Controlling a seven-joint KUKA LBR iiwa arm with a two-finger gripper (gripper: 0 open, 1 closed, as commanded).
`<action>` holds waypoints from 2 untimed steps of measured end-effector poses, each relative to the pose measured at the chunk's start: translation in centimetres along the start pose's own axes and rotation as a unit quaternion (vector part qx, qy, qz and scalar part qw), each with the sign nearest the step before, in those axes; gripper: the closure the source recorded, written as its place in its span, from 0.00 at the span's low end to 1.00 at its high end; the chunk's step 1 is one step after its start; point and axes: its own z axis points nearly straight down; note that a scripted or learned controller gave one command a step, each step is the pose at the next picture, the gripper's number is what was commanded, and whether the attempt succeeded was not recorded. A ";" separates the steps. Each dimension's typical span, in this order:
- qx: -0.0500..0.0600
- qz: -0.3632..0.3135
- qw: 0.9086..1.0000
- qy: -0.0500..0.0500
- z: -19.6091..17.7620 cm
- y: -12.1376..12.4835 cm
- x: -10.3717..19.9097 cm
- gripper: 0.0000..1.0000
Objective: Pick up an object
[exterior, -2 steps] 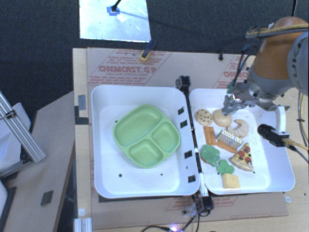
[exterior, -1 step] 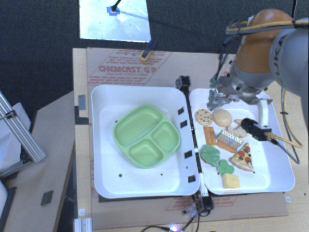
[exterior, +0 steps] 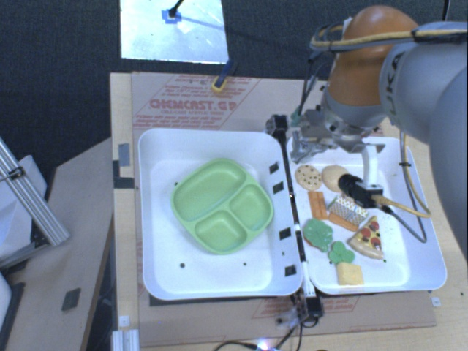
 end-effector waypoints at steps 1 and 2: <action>0.001 0.001 1.000 0.000 0.3 -0.5 3.5 1.00; 0.001 0.004 1.000 -0.002 1.7 0.0 2.9 1.00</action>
